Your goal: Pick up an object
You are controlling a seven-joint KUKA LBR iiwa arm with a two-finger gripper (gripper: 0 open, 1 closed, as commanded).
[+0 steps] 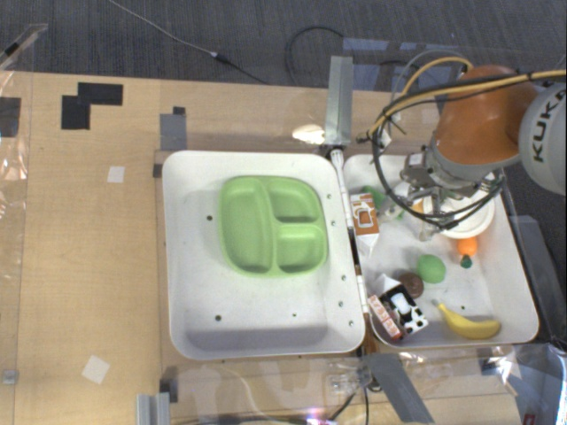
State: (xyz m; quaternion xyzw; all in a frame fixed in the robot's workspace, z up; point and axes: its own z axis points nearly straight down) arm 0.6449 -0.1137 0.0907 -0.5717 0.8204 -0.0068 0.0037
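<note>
Low in the right bin [523,321] lie a yellow banana [468,322] and a black-and-white packet [397,313], with a green ball [431,268] just above them. At the upper right of the frame the hand [434,206] hangs over a white cup [469,224]; whether it grips anything cannot be told. A green divided plate [271,225] sits in the left bin [190,317] on the bench [80,264].

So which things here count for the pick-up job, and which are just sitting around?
For the job: pincer; right white bin with yellow banana, green ball, small orange piece, brown round item.

Lying about: green divided plastic tray in left white bin.
</note>
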